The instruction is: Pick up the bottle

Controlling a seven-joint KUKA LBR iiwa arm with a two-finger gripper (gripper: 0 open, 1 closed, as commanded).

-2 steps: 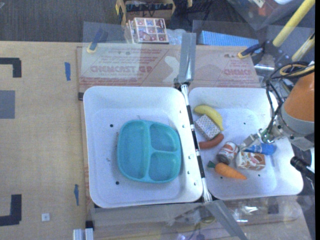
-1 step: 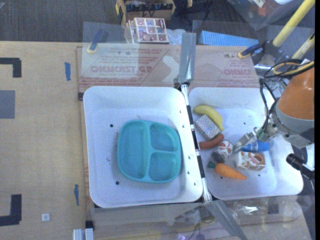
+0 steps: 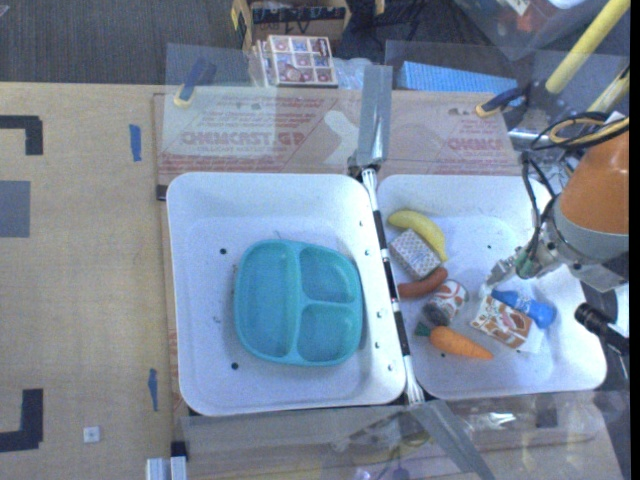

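Right white bin [image 3: 590, 373]: gripper [image 3: 512, 268] is poised just above the blue-capped bottle [image 3: 518, 313], fingers apart; approach step, descent and closure required.

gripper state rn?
Gripper: cannot be told from this view. It sits low in the right bin, right above the bottle.

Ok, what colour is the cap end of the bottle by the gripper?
Blue, on the clear plastic bottle in the right bin, seen in the camera view.
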